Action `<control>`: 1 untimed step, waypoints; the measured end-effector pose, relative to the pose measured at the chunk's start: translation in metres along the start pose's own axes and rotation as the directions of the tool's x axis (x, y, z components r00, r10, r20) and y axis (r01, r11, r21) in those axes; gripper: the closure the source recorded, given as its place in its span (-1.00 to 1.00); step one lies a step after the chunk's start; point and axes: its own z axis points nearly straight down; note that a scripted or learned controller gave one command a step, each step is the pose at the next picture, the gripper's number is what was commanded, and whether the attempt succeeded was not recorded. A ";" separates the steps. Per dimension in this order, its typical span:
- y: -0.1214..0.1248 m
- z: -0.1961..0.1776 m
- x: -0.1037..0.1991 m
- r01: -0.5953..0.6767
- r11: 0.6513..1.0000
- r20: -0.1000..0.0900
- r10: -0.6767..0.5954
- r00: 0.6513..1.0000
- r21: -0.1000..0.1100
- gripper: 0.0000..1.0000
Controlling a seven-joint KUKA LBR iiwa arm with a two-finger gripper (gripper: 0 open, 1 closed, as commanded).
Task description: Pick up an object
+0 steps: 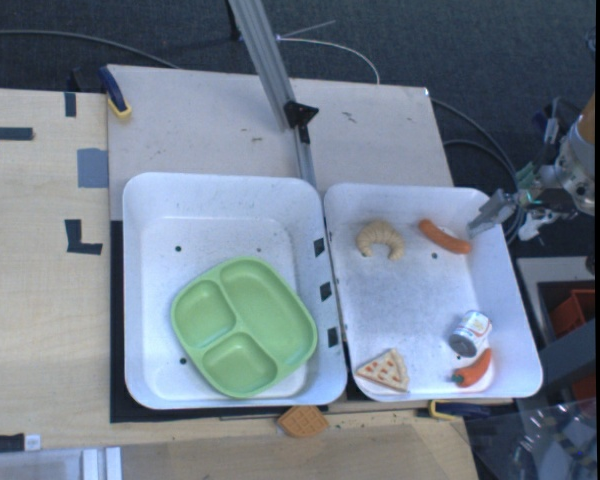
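Above the right bin's (500, 268) far corner, hand (495, 213) released, sausage (445, 236) just beside

Grey metal gripper (502, 213) with thin dark fingers, small green and blue bits near the wrist, and a pale rounded arm part behind it.

- Left bin (140, 268) holds a green divided plate (243, 325).
- Right bin (510, 308) holds a croissant (380, 238), sausage (445, 236), can (469, 332), carrot (474, 369), pizza slice (383, 371).
- Gripper (492, 214) hovers at the right bin's upper right corner.
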 end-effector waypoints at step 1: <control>0.000 0.000 0.000 0.000 1.000 0.000 0.000 1.000 0.000 -1.00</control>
